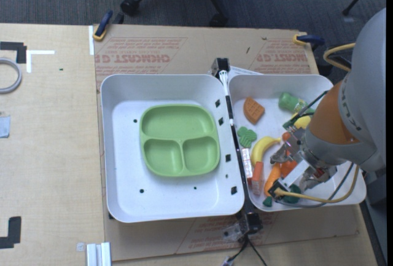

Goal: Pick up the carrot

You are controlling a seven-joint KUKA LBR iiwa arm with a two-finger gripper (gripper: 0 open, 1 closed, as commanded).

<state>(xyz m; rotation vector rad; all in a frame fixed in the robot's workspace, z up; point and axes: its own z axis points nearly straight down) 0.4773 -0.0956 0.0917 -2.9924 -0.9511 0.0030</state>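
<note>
The carrot point(272, 180) is orange with a green tip and lies slanted near the front of the right bin point(319, 82). My gripper point(288, 163) is low in that bin, directly over the carrot's upper end, which its body partly hides. Whether it touches the carrot cannot be made out. The grey arm with its orange band point(331, 120) comes in from the right over the bin's right half.
Around the carrot lie a yellow banana point(264, 148), a small red-orange piece point(258, 171), a green leafy toy point(247, 136), an orange wedge point(253, 109) and a green item point(288, 101). The left bin point(116, 136) holds a green divided plate point(180, 139).
</note>
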